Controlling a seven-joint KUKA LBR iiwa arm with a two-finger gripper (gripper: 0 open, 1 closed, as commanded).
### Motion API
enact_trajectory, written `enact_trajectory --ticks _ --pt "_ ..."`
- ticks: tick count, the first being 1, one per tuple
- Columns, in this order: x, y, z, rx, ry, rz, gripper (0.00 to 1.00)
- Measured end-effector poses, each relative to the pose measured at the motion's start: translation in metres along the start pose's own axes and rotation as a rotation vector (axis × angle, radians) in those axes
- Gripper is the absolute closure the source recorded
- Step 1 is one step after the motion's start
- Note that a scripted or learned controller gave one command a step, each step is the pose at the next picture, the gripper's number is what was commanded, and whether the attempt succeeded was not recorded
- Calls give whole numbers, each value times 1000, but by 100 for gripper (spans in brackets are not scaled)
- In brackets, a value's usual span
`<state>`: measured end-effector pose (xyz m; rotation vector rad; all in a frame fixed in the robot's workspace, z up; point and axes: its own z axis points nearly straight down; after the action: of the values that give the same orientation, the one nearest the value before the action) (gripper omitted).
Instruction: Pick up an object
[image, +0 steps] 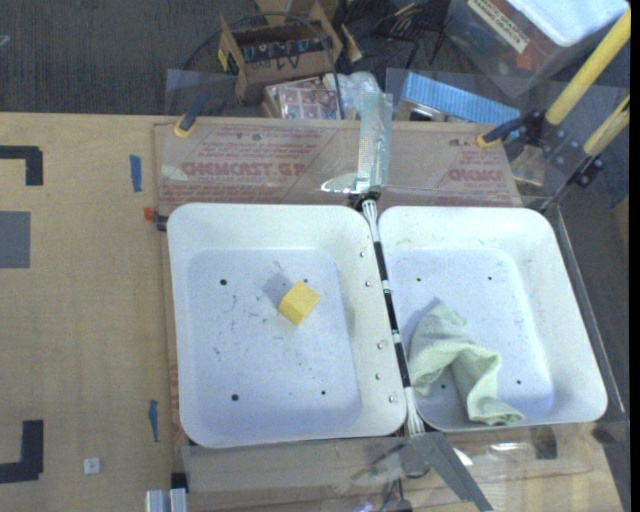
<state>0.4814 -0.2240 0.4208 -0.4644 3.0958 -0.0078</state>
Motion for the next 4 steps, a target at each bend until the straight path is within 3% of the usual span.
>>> enact_trajectory --ticks 1,2,3,4 --pt "-13 -1 -16 -1 0 -374 100" --pt "-32 -8 104 -5 3 -602 100" --pt "-13 -3 61 -4 0 -893 100" --pt "1 1 47 -6 0 -1216 100"
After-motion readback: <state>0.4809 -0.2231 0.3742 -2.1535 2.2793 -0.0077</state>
